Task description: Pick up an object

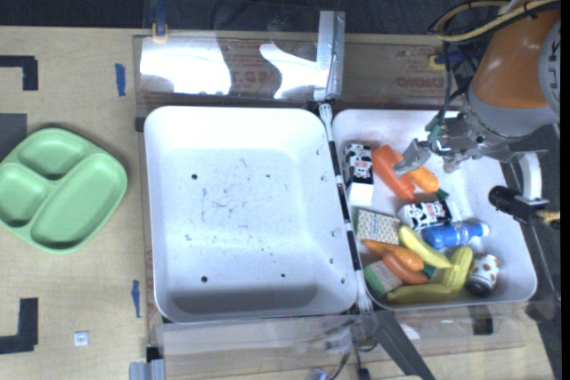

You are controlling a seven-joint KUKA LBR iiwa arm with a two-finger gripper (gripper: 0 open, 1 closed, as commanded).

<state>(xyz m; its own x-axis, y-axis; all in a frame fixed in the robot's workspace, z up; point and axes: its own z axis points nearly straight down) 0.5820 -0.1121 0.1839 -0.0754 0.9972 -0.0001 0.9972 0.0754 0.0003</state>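
While two bins (169, 138) sit abreast, one claw (426, 154) hovers.

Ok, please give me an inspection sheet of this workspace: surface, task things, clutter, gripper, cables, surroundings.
Surface: wooden bench bearing two white bins.
Job's things: right bin holds a pile: orange carrot, yellow banana, blue bottle, cow-print box.
Clutter: green divided plate left of the left bin.
Grippers: gripper above the right bin, near the carrot.
Cables: yellow and black cables behind the arm.
Surroundings: dark floor, stand legs.
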